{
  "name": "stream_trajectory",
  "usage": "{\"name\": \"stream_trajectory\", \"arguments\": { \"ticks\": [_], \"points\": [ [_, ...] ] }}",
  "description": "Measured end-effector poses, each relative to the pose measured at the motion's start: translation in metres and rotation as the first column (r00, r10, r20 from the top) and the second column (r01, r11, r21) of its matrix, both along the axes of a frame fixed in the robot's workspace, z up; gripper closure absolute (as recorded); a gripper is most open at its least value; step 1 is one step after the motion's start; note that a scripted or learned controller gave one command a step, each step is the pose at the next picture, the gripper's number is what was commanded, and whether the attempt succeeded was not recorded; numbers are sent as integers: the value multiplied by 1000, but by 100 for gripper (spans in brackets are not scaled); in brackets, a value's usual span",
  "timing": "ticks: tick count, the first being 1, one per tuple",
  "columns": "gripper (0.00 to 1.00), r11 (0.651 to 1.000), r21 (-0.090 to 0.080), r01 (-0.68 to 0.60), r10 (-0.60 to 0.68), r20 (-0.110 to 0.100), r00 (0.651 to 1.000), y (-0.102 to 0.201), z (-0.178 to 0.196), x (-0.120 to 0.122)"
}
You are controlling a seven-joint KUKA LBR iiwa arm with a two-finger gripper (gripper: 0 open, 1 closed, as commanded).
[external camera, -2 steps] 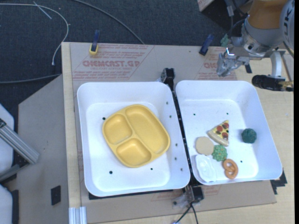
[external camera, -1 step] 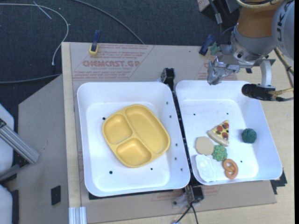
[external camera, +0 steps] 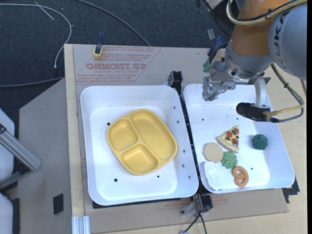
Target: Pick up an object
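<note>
Dark carpet floor [external camera: 29, 38], white cable [external camera: 68, 23], cardboard-covered bench [external camera: 122, 65]

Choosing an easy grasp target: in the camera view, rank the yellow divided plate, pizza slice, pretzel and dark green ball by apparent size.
1. Yellow divided plate, by far largest.
2. Pizza slice.
3. Pretzel and dark green ball look about alike; I would not rank them.

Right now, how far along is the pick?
Nothing looks picked. The gripper hangs over the right bin's far end, with nothing visibly in it. The pizza slice, cookie, broccoli, pretzel and green ball lie in that bin. Grasp and lift remain.
</note>
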State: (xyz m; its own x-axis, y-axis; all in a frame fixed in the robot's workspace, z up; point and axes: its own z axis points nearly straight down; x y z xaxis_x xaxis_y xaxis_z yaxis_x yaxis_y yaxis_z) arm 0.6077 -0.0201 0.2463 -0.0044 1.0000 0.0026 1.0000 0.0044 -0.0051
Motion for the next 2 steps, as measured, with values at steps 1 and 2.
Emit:
{"name": "stream_trajectory", "arguments": {
  "ticks": [1, 2],
  "points": [
    [100, 1000, 0, 0, 0, 1, 1000, 37, 3, -34],
    [100, 1000, 0, 1, -1, -1, 1000, 68, -9, -73]
  ]
}}
